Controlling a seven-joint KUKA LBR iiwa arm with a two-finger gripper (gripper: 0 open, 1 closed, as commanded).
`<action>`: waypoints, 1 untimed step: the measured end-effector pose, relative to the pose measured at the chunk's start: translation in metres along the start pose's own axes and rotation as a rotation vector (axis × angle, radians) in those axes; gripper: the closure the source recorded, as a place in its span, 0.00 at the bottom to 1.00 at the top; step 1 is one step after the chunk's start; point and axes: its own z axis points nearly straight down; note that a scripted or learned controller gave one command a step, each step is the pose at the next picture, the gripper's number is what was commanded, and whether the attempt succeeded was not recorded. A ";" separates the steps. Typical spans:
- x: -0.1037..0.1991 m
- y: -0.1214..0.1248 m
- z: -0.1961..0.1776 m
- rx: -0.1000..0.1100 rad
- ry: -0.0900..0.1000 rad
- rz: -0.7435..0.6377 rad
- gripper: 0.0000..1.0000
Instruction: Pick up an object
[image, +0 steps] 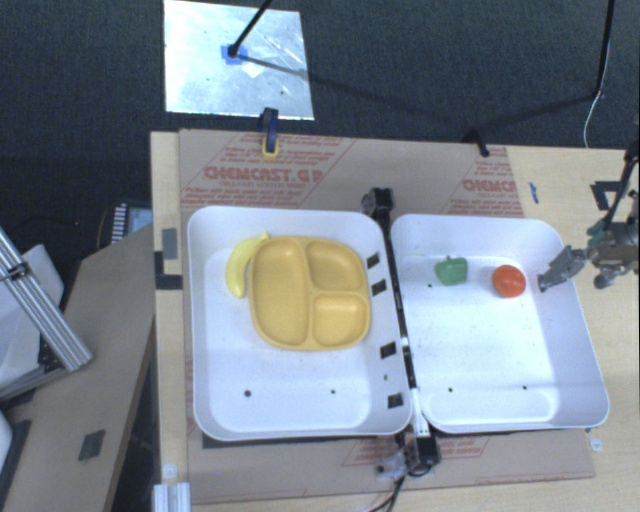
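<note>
Gripper (562, 268) at the right bin's (500, 400) right rim; finger state indeterminate. Red tomato (509, 281) lies just left, green pepper (451, 270) beyond.

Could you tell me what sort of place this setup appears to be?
Probably a robotics lab test bench: two white bins side by side on a board, toy food such as a banana, and a gripper at the edge.

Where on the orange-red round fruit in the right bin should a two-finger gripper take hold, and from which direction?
Grip the orange-red fruit across its widest middle, coming straight down from above. It looks round and sits apart from the green pepper and the right bin walls, so fingers should fit on either side.
</note>
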 end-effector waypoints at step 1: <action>0.001 0.002 -0.006 -0.011 -0.003 -0.004 0.00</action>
